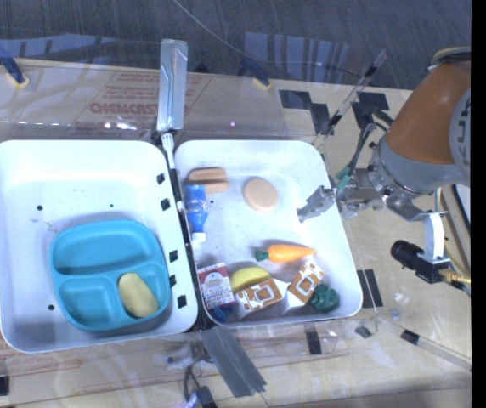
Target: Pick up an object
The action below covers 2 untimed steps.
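arm (426,134): grey with the orange band, coming in from the right side, wrist sitting just outside the right bin's right wall

gripper (315,204): hanging over the right bin's right edge, about level with the cookie and well to the right of it, nothing between the fingers as far as the view shows

fingers: honestly can't tell if they're wide or narrow, it's just a small grey blob from up here

right bin (251,149): white, shallow, this is where all the pickable stuff is

hot dog (207,178): top left corner of the right bin, right against the divider side

cookie (261,194): round, tan, just right of the hot dog, lying flat on its own

bottle (195,212): blue with a white cap end, lying along the right bin's left wall, just below the hot dog

carrot (287,252): orange, lying sideways in the lower half of the right bin, touching the top of the box pile

banana (250,277): yellow, lower middle of the right bin, tucked between the red carton and the boxes

red carton (216,288): bottom left corner of the right bin, tilted

boxes (262,297): two orange and white ones side by side along the right bin's bottom wall

green thing (324,297): small, dark green, bottom right corner of the right bin, touching the right-hand box, can't tell what it is

left bin (22,164): touching the right bin's left side

tray (98,253): blue, divided, in the lower part of the left bin

potato (138,295): yellowish, in the tray's lower right compartment
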Tool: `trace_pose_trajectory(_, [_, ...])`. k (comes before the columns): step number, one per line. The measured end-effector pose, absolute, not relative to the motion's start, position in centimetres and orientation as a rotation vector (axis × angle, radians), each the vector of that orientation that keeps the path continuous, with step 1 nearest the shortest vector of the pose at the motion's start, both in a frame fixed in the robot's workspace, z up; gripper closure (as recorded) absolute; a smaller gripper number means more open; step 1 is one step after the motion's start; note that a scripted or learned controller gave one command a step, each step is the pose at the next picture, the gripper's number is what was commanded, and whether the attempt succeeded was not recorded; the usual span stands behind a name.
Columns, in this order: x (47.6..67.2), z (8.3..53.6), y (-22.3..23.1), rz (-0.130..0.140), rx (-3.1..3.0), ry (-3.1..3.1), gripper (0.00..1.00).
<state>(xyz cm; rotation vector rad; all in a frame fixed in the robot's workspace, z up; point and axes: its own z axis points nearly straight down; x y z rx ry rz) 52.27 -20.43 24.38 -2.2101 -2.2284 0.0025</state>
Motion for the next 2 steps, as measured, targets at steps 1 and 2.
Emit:
trace_pose_trajectory(1, [47.9, 14.9, -21.0, 0.006, -2.099, -2.326, 0.0])
trace_pose_trajectory(2, [54.0, 9.2, -20.8, -0.004, -2.652, -1.68, 0.0])
